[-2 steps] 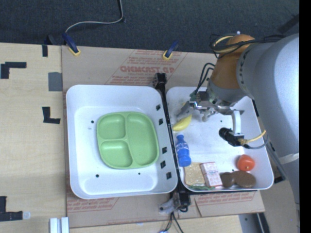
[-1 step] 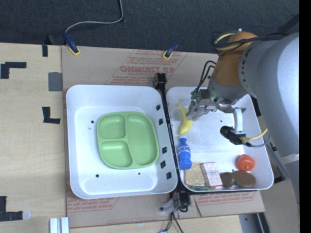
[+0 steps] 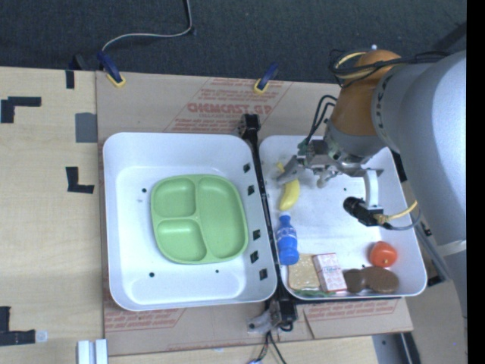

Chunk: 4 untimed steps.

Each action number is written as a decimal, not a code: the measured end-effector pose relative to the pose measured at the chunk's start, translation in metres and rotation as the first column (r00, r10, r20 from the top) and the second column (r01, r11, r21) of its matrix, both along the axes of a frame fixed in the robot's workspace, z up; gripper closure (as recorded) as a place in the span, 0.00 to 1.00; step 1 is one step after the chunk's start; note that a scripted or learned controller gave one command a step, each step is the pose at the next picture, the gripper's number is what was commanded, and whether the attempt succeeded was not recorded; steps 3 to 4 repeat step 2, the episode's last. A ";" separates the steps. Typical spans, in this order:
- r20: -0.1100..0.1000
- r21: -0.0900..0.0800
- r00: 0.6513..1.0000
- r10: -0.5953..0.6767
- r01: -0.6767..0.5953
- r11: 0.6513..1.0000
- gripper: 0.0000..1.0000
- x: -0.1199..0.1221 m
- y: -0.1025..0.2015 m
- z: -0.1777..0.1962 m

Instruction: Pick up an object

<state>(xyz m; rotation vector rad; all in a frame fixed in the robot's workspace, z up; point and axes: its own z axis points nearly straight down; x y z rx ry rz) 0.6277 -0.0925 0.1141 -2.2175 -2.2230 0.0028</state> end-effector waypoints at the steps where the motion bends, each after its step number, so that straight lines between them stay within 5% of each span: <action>1: 0.002 -0.001 1.000 -0.002 0.002 1.000 0.00 -0.003 -0.006 -0.027; 2: 0.003 -0.002 1.000 0.000 0.000 1.000 1.00 -0.002 -0.006 -0.017; 4: 0.003 -0.002 1.000 0.000 0.000 1.000 1.00 -0.002 -0.006 -0.017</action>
